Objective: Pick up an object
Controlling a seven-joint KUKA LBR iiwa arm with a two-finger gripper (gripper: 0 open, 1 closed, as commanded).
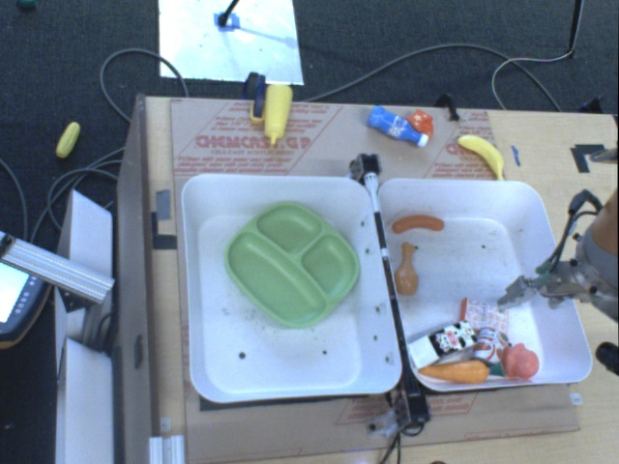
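The right bin (527,201) holds a reddish sausage (418,224), a brown pear-shaped toy (406,271), a red-and-white packet (484,319), a black-and-white carton (453,339), an orange carrot (455,372) and a pink-red fruit (520,361). My gripper (515,294) reaches in from the right, low over the bin's right half. It sits just right of and above the packet. Nothing is visibly held in it.
The left bin (222,356) carries a green divided plate (292,262). On the cardboard behind the bins lie a yellow bottle (276,109), a blue bottle (397,124) and a banana (481,153). A black clamp bar (382,259) runs between the bins.
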